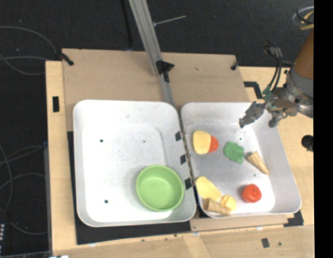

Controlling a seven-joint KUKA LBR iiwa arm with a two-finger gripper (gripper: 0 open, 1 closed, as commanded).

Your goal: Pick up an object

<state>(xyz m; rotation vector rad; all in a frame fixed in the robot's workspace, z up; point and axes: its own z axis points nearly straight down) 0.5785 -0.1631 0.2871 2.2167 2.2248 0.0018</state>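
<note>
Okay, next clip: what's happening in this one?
A single arm reaches in from the right, its pincer open above the upper right corner of the right bin, holding nothing. That bin has a yellow and red piece, a green piece, a cone, a red ball and some yellow pieces. The left bin has a green bowl. Nothing has been picked up yet.

This is looking like a robotics lab rather than anyone's home: a plywood bench (128,74) is sitting on dark carpet, loose cables (15,47) are trailing across the floor at the left of the frame, and an aluminium strut (147,31) is rising from the bench's upper middle.
</note>
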